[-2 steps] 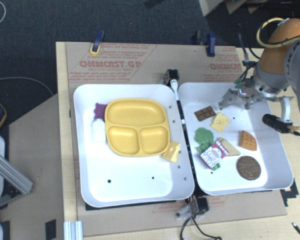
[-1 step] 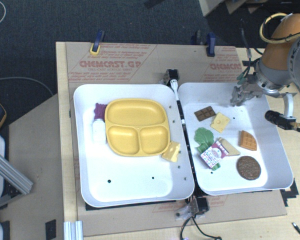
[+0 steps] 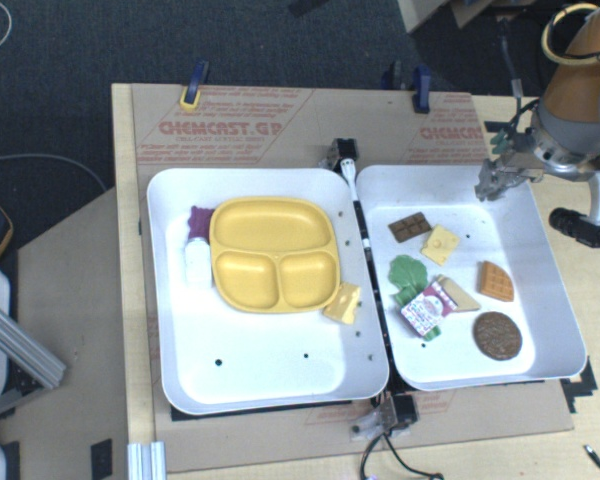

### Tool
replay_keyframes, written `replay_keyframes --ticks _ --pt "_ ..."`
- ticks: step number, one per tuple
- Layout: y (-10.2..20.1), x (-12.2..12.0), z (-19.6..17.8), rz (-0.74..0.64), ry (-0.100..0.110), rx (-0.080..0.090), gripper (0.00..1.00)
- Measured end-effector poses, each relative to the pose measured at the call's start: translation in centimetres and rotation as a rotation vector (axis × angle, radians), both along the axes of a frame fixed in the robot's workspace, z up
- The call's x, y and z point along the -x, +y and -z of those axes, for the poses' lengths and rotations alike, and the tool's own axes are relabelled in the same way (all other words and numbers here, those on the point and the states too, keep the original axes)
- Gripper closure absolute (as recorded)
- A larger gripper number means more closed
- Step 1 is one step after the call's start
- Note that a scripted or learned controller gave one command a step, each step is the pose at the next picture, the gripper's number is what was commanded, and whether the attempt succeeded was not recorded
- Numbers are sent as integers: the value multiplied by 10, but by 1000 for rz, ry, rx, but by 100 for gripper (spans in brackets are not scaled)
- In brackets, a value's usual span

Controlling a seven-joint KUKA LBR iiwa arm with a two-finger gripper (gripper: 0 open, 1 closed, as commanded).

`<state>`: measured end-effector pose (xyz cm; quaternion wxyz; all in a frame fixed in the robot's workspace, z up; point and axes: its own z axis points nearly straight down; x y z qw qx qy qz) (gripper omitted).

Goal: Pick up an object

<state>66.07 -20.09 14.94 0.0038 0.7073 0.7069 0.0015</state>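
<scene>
Camera view: grey two-finger gripper (image 3: 492,185) at the back rim of the right shallow white bin (image 3: 565,308), empty; whether its claw is spread or pressed together cannot be told. Right bin holds: dark brown rectangular chocolate piece (image 3: 411,227), long axis running left-right, slightly tilted; pale yellow cheese square (image 3: 441,244); tan waffle wedge (image 3: 496,281); brown round cookie (image 3: 497,335). Left white bin (image 3: 270,378) holds yellow three-compartment plastic tray (image 3: 275,253).

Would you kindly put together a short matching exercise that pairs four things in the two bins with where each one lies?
Things:
1. yellow divided tray
2. round brown cookie
3. brown chocolate square
4. purple item

Places:
A. near right corner of the right bin
B. middle of the left bin
C. tucked against the tray's left side
D. far left part of the right bin

Pairs: 1-B, 2-A, 3-D, 4-C
</scene>
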Motion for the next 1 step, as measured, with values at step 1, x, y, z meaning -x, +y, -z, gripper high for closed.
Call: replay_keyframes --ticks 1 --pt "-3 6 -62 0 -2 1 100"
